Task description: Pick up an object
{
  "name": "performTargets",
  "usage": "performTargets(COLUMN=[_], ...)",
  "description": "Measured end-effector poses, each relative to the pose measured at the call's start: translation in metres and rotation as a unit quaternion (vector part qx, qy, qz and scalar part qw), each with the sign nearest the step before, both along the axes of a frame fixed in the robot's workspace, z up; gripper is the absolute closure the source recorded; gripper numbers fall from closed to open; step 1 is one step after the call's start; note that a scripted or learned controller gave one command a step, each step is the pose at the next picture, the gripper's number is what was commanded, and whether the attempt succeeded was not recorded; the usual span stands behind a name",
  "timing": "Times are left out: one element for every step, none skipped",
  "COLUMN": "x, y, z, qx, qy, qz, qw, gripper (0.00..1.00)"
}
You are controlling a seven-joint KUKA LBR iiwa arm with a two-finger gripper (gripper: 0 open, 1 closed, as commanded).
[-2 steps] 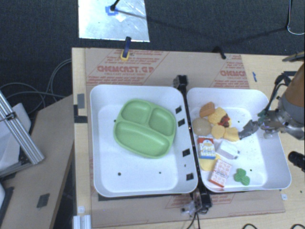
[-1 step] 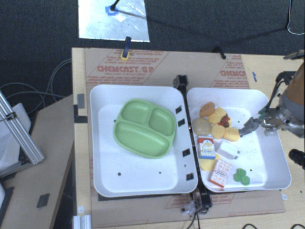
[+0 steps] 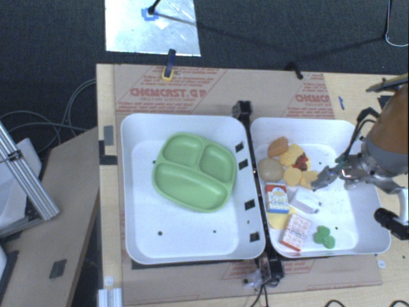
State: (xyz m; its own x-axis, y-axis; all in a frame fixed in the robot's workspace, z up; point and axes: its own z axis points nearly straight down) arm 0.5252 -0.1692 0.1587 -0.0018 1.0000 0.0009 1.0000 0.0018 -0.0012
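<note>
So the claw [image 3: 323,176] is hanging over the right bin [image 3: 339,133], tip right beside the pile of yellow and orange toy food [image 3: 291,162]. Honestly can't tell if it's open or closed from this angle. Further out in the same bin there's a red-and-white carton [image 3: 277,197], another small packet [image 3: 296,231] and a green piece [image 3: 324,237]. The left bin [image 3: 140,235] holds a green divided plate [image 3: 194,171].

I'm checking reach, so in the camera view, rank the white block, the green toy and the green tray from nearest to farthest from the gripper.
1. White block, just left of and below the gripper.
2. Green toy, right bin's near side.
3. Green tray, in the left bin.
</note>
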Motion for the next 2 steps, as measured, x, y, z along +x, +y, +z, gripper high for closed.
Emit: performTargets(x=[0.007,0.017], y=[-0.005,-0.008], z=[-0.055,-0.062], qx=[0.0012,-0.0045], qy=[-0.004,-0.016], qz=[-0.001,-0.001], qw=[1.0000,0.9999], gripper=[0.00,0.00])
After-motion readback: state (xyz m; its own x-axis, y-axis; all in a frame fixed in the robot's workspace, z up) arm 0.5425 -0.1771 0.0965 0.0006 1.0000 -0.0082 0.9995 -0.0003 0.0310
